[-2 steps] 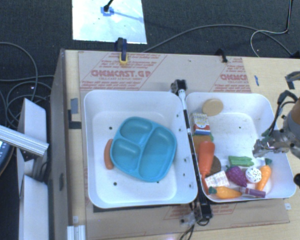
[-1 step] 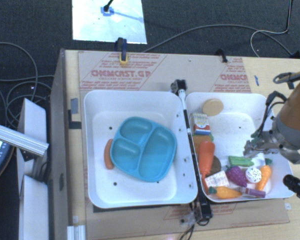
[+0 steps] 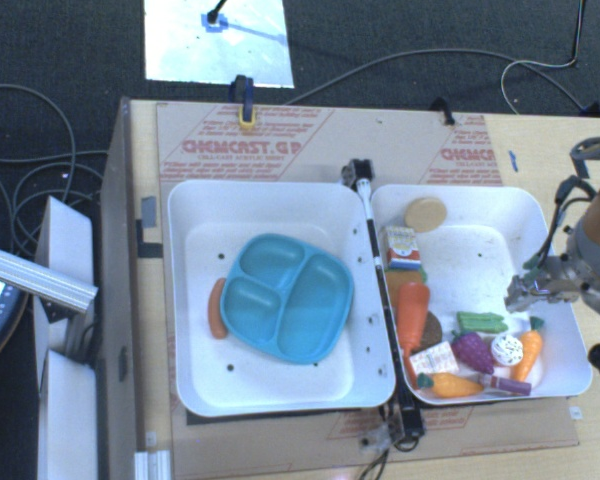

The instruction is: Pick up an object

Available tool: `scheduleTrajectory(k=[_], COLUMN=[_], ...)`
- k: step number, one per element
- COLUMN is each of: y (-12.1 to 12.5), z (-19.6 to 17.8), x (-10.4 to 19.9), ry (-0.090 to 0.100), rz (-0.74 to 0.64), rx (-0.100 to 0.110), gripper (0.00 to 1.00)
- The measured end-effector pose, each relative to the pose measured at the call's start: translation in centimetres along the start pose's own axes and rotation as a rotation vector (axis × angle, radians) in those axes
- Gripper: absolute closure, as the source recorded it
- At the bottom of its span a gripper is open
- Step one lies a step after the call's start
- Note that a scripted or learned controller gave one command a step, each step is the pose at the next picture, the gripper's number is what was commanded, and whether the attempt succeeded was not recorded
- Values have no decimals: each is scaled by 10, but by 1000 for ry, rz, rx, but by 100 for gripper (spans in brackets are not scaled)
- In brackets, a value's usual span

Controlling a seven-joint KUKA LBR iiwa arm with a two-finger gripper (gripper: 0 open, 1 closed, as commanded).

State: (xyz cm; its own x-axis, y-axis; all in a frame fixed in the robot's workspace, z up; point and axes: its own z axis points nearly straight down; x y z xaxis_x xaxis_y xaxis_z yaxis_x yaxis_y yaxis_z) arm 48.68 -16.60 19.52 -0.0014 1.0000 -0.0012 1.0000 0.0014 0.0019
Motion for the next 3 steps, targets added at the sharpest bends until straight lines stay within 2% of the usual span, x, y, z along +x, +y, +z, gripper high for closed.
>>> scheduleTrajectory(k=[1, 2, 3], y=[4, 0, 0], z=[-26, 25, 25], x=[9, 14, -23], ry=[0, 1, -1], rz=[-3, 0, 0], rx=[-1, 1, 0], gripper=[100, 100, 100])
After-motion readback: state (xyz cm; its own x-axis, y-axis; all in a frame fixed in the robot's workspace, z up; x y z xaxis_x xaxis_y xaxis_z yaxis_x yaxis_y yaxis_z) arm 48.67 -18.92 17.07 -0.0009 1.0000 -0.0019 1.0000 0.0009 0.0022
